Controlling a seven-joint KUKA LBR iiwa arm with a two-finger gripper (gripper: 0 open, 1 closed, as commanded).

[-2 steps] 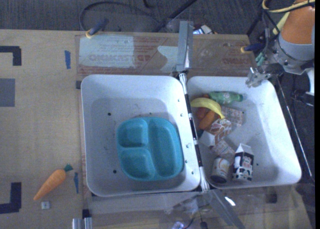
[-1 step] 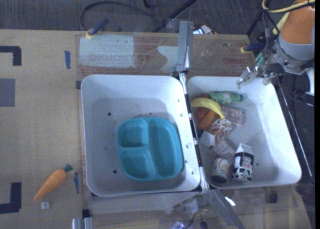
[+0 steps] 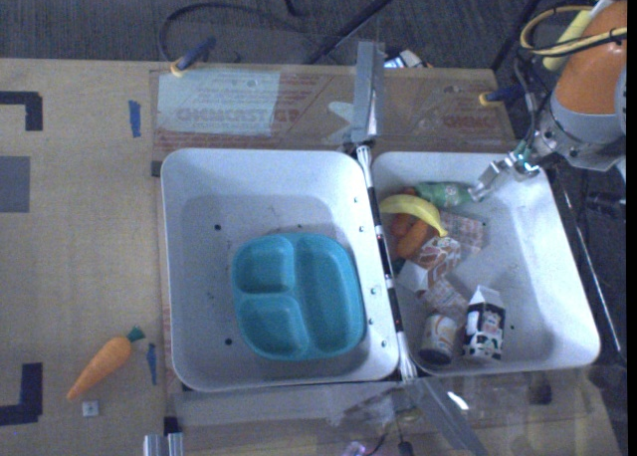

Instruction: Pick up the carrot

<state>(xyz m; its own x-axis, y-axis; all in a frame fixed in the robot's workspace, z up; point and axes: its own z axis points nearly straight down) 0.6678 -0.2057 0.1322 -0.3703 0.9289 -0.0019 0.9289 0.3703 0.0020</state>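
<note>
The carrot (image 3: pixel 100 365), orange with a green top, lies on the wooden bench outside both bins, beyond the left bin's front left corner. My gripper (image 3: pixel 488 183) hangs over the back right part of the right bin (image 3: pixel 557 245), far from the carrot. It hovers just right of a green packet (image 3: pixel 443 192), and I see nothing held in it.
The left bin (image 3: pixel 199 195) holds a teal divided plate (image 3: pixel 297 295). In the right bin lie a banana (image 3: pixel 413 210), an orange-red item (image 3: pixel 410 235), wrapped packets (image 3: pixel 446 250), a can (image 3: pixel 436 338) and a small carton (image 3: pixel 485 330). Bare bench surrounds the carrot.
</note>
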